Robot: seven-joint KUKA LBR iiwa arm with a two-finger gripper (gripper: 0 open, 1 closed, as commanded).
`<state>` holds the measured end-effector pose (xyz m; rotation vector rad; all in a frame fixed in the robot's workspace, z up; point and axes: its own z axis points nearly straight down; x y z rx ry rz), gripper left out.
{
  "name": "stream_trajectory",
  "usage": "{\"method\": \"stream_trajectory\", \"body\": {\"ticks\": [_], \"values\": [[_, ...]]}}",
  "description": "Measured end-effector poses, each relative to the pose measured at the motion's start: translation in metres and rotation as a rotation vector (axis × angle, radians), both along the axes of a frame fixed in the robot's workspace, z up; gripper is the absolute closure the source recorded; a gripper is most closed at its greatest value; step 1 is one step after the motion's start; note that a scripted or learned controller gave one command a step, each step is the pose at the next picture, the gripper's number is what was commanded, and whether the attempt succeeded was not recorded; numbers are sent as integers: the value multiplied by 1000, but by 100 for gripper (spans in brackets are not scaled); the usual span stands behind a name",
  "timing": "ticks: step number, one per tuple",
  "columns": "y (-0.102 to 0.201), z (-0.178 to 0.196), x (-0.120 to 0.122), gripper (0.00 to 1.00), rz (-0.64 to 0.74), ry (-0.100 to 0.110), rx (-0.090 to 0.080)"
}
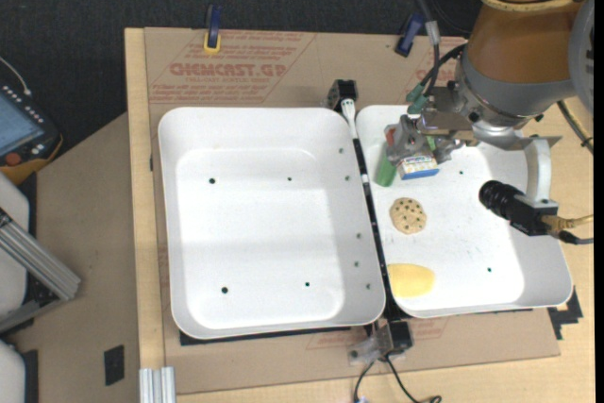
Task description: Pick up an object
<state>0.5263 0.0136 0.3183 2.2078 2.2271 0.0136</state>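
Note:
My gripper [409, 142] hangs low over the far left part of the right bin [528, 288]. Directly under and in front of it lie a green stick-shaped object [386, 168] and a small blue and white box [419, 168], touching each other. The gripper's grey body covers their far ends, and I cannot tell whether it touches either one. A round chocolate-chip cookie [408, 215] lies nearer the front. A flat yellow piece [411, 279] rests by the front left corner of the same bin.
The left bin [189, 146] sits beside the right one, with a black divider strip [363, 193] between them. A black cylinder on a white bracket [511, 204] juts from the arm over the right bin. Cardboard [142, 203] underlies both bins.

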Motion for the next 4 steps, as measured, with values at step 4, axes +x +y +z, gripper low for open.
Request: {"method": "stream_trajectory", "body": {"ticks": [4], "values": [[76, -11, -5, 100, -3, 3, 0]]}}
